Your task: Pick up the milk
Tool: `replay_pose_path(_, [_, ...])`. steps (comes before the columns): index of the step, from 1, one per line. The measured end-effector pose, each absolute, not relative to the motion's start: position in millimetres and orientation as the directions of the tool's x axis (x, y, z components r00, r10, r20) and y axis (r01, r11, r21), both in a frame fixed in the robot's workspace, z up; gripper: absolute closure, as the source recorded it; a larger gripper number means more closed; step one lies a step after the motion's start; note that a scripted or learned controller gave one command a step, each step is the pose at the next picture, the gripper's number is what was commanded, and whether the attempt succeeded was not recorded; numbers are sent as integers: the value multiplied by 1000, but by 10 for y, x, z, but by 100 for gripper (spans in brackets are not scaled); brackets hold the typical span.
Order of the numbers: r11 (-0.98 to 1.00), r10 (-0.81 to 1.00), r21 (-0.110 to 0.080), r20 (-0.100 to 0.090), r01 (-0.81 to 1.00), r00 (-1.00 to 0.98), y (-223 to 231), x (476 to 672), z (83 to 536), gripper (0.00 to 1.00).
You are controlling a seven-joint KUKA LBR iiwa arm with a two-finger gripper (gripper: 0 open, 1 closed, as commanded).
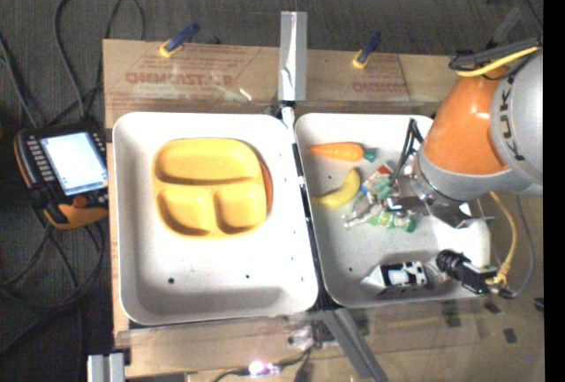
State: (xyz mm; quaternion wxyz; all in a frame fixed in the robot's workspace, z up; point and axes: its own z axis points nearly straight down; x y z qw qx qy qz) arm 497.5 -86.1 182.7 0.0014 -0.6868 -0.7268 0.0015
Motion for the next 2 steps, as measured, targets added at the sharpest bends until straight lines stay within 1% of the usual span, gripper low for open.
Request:
replay_pose_path(1, [-3, 1000, -4, 0, 1000, 3, -1354, 5214, 1579, 0])
replay_pose_path(2, [8, 1000, -2, -4, 1000, -8, -1699, 5555, 2577, 0])
